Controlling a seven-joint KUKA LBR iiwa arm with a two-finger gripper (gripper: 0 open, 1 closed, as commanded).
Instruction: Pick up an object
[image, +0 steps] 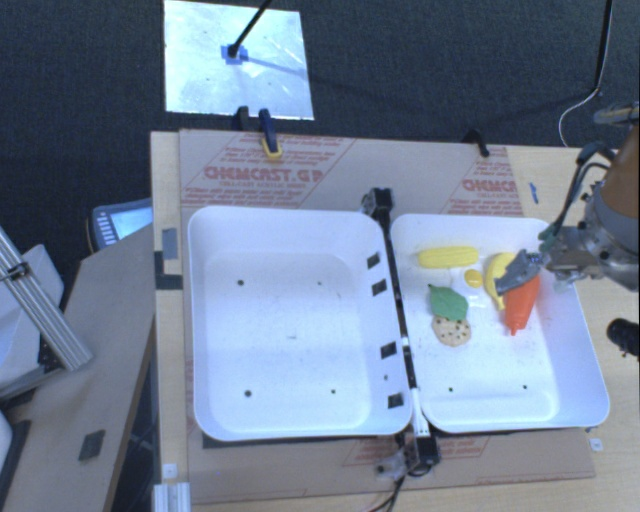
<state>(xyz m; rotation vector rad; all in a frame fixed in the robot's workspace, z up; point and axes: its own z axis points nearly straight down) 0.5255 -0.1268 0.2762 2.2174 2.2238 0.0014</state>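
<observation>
Where claw (515, 272) hovers, one carrot (520, 305), one cookie (452, 331)

Even overhead light, soft focus throughout.
The 2 white bins (290, 330) read bright, nearly blown out, with faint shadows along their inner walls. Glare flares on the silver sheet (238, 58) up top. Dark carpet (70, 90) swallows detail; edges grainy.
</observation>
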